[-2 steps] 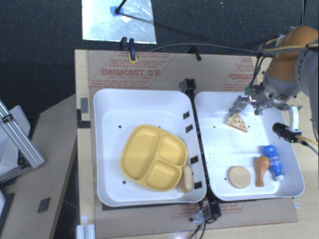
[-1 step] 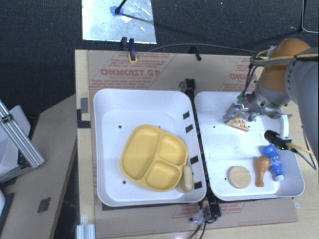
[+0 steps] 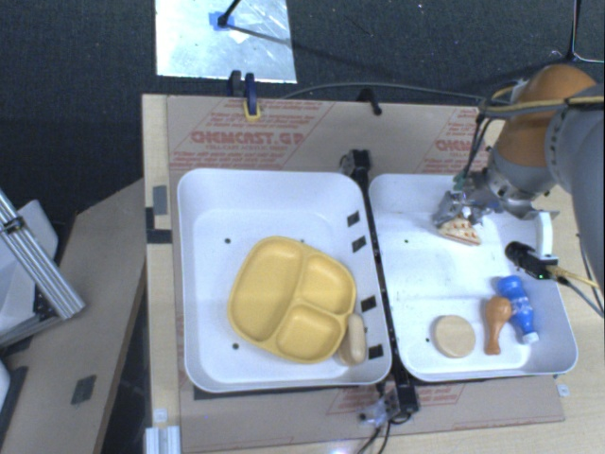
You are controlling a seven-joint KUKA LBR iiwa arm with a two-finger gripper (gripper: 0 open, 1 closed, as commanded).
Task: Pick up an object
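Nearest you: round cookie (image 3: 454, 336), drumstick (image 3: 496, 323) and blue bottle (image 3: 516, 307) sat at the right bin's (image 3: 416, 253) front. Gripper (image 3: 460, 211) was low over the pizza slice (image 3: 461, 230), far side; jaw state unclear. Yellow tray (image 3: 293, 299) in left bin (image 3: 217, 244).

A blue clamp (image 3: 249, 91) grips the bench's far edge. A silver foil sheet (image 3: 223, 25) lies beyond it on dark carpet. An aluminium rail (image 3: 38, 263) slants past the bench's left edge.
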